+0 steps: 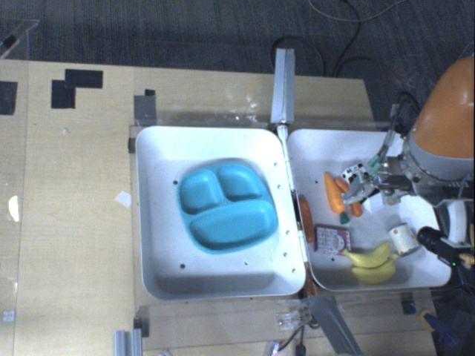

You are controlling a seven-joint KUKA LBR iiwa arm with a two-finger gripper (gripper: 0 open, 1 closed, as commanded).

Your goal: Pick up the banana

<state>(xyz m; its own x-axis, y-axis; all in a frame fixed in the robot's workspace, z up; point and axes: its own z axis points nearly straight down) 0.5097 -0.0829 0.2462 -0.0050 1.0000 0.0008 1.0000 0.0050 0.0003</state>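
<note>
In the right-hand bin (326, 143), the end effector (358, 190) hangs low over the carrot (334, 193), with the orange-banded arm (445, 124) reaching in behind it from the right. Whether its grip is wide or closed cannot be told from this slanted view, and nothing is seen caught in it. The banana (371, 264) lies below and slightly right of the end effector, near the front wall of the same bin, apart from it. A small printed packet (331, 239) sits just left of the banana, and a white cylindrical object (401, 237) rests just beside its right tip. The blue divided tray (226, 205) lies well to the left, in the other bin. The step in hand appears to be the approach, with the grasp not yet made. The next move likely calls for shifting toward the bin's front wall, then descending across the banana's narrow width while clearing both neighbours.
</note>
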